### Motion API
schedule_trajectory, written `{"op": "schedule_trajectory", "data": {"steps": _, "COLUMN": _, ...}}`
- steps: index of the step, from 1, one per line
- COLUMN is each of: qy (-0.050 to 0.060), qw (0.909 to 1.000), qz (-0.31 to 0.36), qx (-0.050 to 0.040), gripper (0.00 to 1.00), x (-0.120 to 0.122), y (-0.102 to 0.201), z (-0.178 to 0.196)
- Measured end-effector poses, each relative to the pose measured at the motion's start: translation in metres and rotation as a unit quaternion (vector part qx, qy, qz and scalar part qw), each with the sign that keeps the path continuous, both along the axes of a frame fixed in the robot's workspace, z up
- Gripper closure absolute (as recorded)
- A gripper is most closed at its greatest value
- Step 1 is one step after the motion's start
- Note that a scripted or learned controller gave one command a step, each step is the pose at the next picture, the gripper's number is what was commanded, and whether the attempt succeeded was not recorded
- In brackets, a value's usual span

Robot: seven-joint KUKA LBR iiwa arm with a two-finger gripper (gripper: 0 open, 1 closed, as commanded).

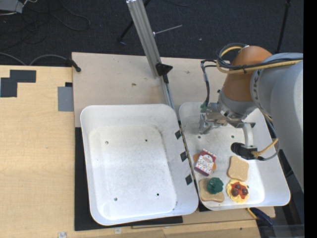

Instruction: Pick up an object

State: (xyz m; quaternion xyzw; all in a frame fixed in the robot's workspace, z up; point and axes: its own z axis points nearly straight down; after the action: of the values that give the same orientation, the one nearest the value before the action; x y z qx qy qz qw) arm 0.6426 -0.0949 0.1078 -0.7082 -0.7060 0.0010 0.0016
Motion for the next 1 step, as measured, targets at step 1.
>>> {"op": "schedule_trajectory", "data": {"steps": 1, "qy": -0.003, "qw": 1.0, "qz": -0.001, "qx": -0.0007, "gripper": 1.0, "x": -0.007, "y": -0.0062, "z": 0.0475}}
